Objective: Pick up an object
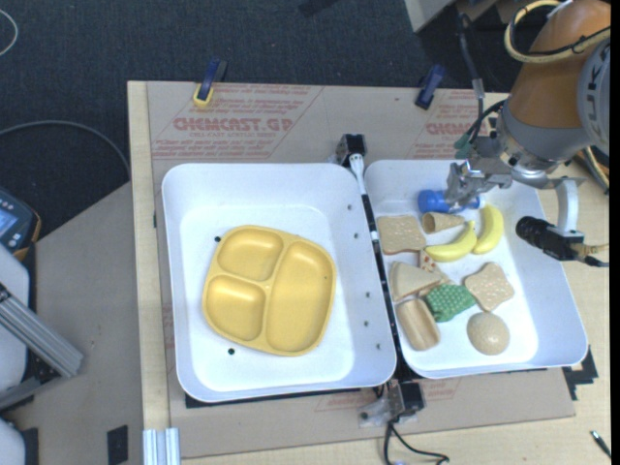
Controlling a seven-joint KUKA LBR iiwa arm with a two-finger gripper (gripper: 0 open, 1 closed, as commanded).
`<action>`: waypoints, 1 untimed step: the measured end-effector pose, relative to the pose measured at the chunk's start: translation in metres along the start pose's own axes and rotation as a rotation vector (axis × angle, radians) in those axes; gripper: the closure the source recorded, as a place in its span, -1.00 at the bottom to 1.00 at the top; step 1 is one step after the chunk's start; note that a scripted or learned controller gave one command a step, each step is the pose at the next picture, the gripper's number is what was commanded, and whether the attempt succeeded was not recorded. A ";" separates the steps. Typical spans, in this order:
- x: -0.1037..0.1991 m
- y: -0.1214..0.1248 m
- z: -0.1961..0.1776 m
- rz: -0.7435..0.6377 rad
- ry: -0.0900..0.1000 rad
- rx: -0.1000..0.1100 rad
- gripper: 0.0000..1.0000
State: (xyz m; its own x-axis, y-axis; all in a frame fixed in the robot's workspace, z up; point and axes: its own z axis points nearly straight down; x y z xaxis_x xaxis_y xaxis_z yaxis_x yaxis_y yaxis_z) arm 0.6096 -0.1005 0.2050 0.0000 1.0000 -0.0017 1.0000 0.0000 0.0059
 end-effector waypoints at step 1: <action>0.000 0.001 -0.021 -0.001 0.000 0.001 1.00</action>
State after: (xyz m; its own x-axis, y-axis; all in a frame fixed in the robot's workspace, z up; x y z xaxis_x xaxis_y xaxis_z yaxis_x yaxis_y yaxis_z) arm 0.6105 -0.1006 0.2262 -0.0007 1.0000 -0.0013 1.0000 0.0007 0.0049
